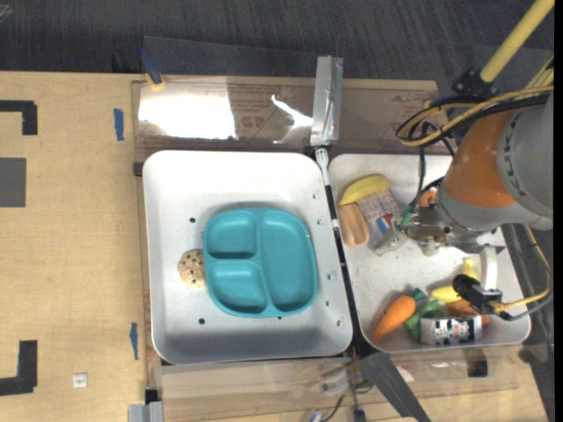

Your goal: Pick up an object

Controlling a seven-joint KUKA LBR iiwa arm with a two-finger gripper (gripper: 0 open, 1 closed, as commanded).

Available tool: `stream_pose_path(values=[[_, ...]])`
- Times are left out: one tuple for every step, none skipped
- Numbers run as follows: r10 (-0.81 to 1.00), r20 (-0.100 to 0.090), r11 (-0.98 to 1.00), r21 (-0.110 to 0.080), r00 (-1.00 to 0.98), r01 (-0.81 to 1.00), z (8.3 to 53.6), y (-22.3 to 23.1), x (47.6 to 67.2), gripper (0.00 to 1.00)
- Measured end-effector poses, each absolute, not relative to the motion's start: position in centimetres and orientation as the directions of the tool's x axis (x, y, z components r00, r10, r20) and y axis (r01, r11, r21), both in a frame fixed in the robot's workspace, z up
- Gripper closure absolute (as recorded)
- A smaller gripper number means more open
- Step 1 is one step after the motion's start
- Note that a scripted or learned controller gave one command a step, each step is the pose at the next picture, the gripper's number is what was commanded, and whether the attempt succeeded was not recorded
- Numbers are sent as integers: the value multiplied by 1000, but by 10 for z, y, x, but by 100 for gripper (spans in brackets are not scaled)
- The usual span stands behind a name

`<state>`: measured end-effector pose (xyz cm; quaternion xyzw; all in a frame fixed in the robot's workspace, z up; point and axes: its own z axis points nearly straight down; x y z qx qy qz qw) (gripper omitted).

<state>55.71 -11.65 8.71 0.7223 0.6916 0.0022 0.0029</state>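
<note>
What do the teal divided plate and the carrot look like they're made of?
Teal plate: likely moulded plastic, smooth with a soft sheen and uniform colour. Carrot: probably toy plastic or rubber, with an even orange surface and green top; too small to be sure.

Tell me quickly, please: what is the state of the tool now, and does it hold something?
Tool: over the right white bin, beside the clear plastic packet; open, shut or holding cannot be told.

Teal divided plate in my left white bin, speckled tan cookie beside it. Right bin: yellow banana, orange carrot.
</note>
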Motion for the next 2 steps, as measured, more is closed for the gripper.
stream_pose_path(values=[[990, 2, -143, 7, 143, 990, 187, -79, 503, 0], [1000, 0, 0, -4, 0, 1000, 97, -98, 556, 0]])
